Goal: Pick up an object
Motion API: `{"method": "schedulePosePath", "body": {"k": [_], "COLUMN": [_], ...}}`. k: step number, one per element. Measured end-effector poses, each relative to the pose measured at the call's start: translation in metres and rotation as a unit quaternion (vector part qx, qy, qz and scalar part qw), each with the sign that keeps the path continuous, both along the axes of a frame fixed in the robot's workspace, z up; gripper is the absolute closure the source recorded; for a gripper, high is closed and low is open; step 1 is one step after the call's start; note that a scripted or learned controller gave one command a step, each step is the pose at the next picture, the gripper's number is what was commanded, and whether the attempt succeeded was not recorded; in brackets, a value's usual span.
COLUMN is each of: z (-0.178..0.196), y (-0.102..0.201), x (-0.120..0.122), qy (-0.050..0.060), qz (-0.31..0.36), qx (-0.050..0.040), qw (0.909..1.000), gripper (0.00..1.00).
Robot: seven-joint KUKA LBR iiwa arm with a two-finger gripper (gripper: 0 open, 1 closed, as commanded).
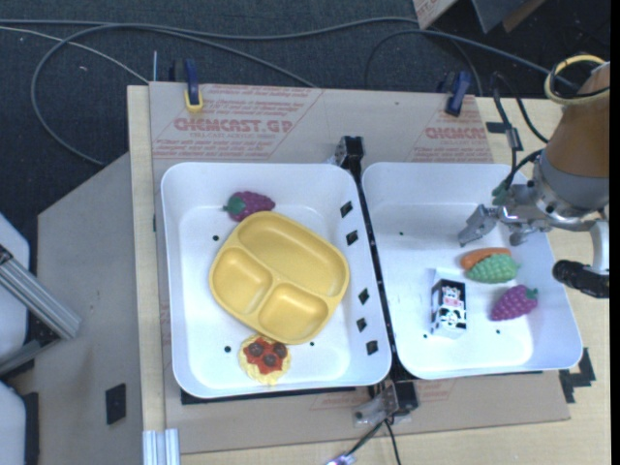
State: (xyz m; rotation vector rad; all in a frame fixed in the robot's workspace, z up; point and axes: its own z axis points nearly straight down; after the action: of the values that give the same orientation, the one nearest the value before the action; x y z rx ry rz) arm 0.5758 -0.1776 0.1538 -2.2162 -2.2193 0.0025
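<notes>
Both bins (184,260) are white; the left one carries a yellow divided tray (279,277), a purple grape bunch (250,203) and a yellow pizza slice (265,358) dotted red. In the right bin (417,347) lie an orange carrot (479,257), a green vegetable (492,268), purple grapes (513,303) and a black-and-white carton (449,308) (cow pattern). The bench (242,114) is tan with red lettering.

My bench (242,124) was a brown board filling most of the frame, printed with red lettering along its upper edge. Two shallow white bins sat directly on it, side by side and touching at centre: the left bin (184,289) and the right bin (417,187). Blue clamps (192,83) gripped the board's upper edge.
</notes>
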Motion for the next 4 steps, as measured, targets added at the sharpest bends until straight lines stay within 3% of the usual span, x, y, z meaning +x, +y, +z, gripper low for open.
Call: {"method": "schedulePosePath", "body": {"k": [1, 2, 3, 4], "z": [-0.060, -0.062, -0.051, 0.014], "y": [-0.002, -0.004, -0.004, -0.006], "x": [0.002, 0.008, 0.008, 0.014], "qy": [-0.003, -0.010, -0.011, -0.006], "qz": [0.000, 0.000, 0.000, 0.000], "qx": [-0.0018, -0.0042, -0.0044, -0.0023], "qw": [1.0000, 0.9999, 0.9999, 1.0000], "gripper": [0.00, 0.00, 1.00, 1.00]}}
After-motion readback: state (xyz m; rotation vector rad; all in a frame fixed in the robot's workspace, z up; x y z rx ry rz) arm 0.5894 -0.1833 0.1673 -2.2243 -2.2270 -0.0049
